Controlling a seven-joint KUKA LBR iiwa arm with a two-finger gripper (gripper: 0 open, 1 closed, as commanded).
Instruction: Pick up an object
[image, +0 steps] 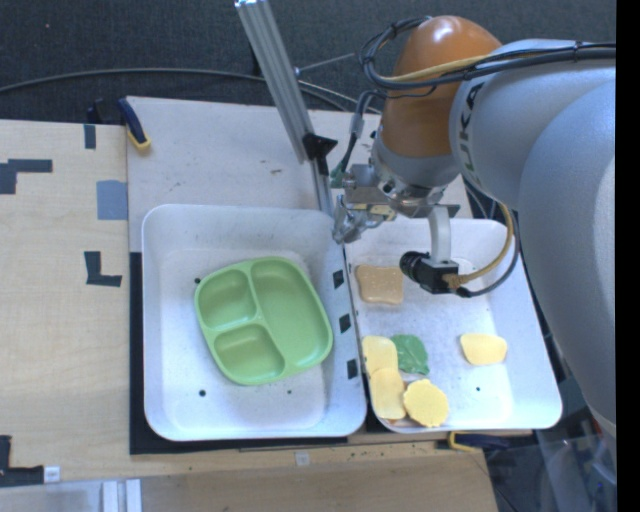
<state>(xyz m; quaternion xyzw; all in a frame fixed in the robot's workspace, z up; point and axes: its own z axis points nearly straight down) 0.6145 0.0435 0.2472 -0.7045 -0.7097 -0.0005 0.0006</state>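
My gripper (346, 226) hangs over the ridge between the two bins, near their far end, below the orange wrist band. Nothing shows in its grasp. A tan bread slice (380, 284) lies in the right bin (530, 400), just in front and right of the gripper. Closer to the front lie a green leafy piece (410, 352) and several yellow food pieces, one at the right (483, 349) and others clustered at the front left (427, 402). A green divided plate (262, 320) rests in the left bin (160, 300).
A slanted metal rail (285, 90) runs down from the top to the bins' far edge beside the gripper. A black cable fitting (430, 272) hangs over the right bin. The arm's grey body covers the right side.
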